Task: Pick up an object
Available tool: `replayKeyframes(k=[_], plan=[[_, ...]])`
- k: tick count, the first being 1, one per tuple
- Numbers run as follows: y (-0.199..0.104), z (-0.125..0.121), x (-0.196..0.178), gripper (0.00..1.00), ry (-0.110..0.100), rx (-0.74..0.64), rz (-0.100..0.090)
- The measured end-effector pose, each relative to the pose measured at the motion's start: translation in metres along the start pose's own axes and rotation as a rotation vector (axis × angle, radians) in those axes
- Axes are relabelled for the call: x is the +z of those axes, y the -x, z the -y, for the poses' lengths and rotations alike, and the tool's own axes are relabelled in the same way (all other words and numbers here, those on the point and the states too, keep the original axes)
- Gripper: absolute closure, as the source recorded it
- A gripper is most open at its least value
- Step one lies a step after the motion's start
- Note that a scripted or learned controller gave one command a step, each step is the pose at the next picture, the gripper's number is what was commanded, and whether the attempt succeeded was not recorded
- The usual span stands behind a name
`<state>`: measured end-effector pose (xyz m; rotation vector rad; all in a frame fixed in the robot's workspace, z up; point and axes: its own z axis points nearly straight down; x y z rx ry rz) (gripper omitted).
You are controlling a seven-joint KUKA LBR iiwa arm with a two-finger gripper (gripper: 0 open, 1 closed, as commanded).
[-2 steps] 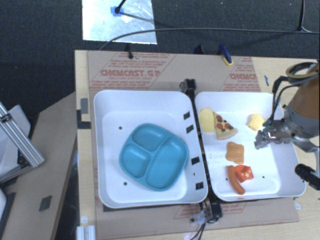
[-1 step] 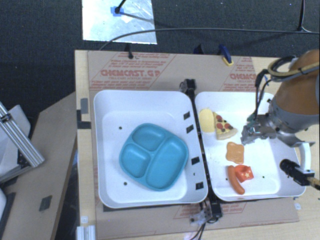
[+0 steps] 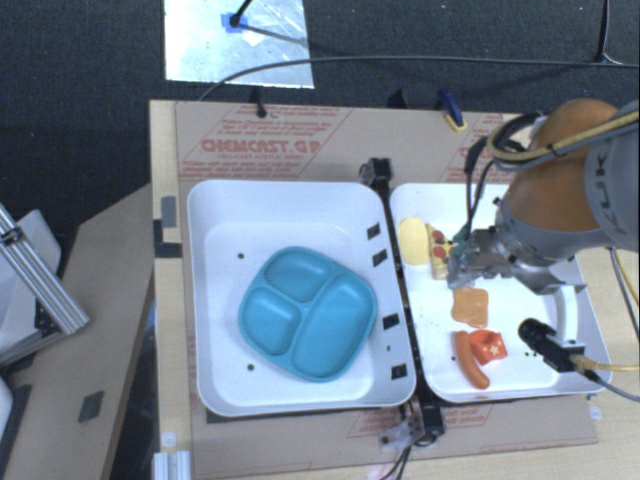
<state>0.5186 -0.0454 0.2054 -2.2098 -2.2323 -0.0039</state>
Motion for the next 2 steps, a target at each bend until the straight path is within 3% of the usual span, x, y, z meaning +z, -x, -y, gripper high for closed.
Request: replayKeyframes(k=[2], plan=[[-0.104, -0.003, 0.001, 1.00, 0.000, -0.002, -0.001]])
